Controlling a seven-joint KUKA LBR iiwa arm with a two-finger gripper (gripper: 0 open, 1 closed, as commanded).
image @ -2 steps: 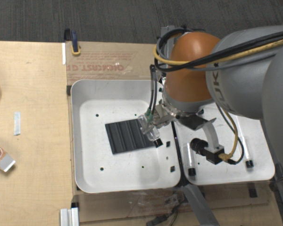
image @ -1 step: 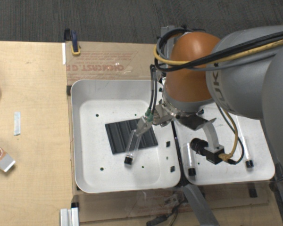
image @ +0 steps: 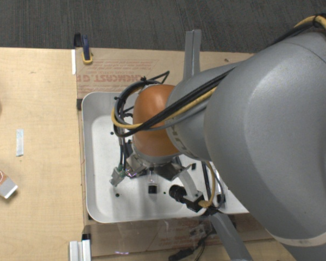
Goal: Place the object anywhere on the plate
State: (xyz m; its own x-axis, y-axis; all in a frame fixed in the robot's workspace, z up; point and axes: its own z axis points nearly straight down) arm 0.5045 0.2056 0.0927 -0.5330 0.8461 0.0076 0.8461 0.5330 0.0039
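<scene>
arm (image: pixel 250 124): grey bulk covers the view's right half, orange band low over the white bin (image: pixel 98 145) | hand (image: pixel 151 182): mostly hidden beneath wrist and cables, grip state unreadable | object: cannot be made out | plate: none discernible | surface (image: pixel 32 91): orange item cut off at left edge

The arm (image: pixel 250 129) basically hogs the bin's (image: pixel 98 200) right side and middle, so there's open floor just along its left and near edges.
</scene>
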